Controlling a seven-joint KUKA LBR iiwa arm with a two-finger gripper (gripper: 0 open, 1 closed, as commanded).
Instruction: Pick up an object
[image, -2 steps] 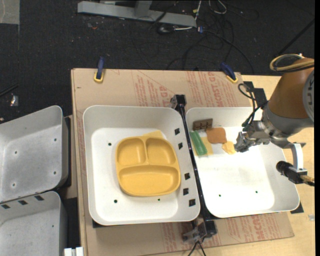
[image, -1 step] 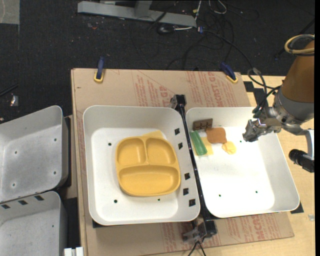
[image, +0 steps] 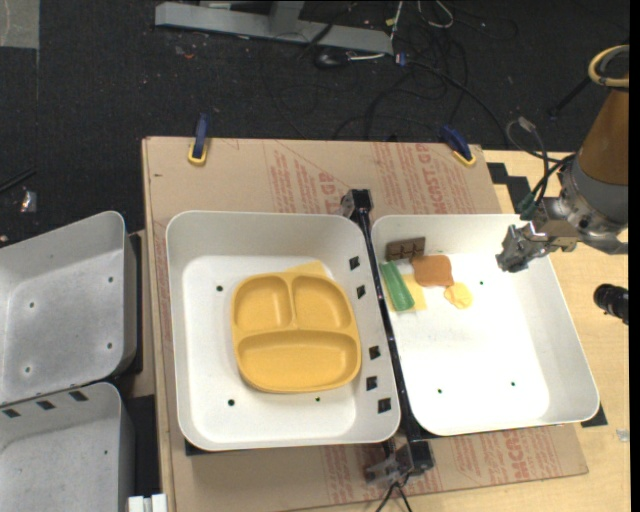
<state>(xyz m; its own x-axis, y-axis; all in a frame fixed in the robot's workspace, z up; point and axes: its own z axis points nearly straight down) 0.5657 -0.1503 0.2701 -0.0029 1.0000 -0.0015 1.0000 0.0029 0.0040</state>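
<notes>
From the camera above, the grey arm with its orange band comes in from the right, and its tool (image: 512, 252) hangs over the upper right part of the right-hand shallow white bin (image: 520, 395), close to that bin's far right rim. Whether the tool is apart or together cannot be told; nothing shows between its tips.

The things to pick lie in a small cluster at the upper left of the right bin, hard against the divide between the two bins: a small dark brown block (image: 406, 248) at the top, a flat green bar (image: 398, 288) just below it along the bin's left wall, a rounded orange-brown lump (image: 433, 269) beside them, a pale yellow flat piece (image: 412, 297) beneath the lump, and a small yellow lump (image: 458, 295) to the lower right. The tool is apart from all of them, with bare bin floor between. The lower half and right side of this bin are open white floor.

The left-hand shallow white bin (image: 200, 400) holds a yellow plastic plate with three compartments (image: 296, 332), lying flat near its middle, with bare floor around it on all sides.

Both bins sit on a brown cardboard-covered worktop (image: 290, 175), held at its far edge by two blue-and-yellow clamps (image: 199, 140). A white metal panel (image: 60, 300) lies off the worktop's left edge. Beyond is dark carpet floor (image: 80, 100) with loose cables (image: 440, 60).
</notes>
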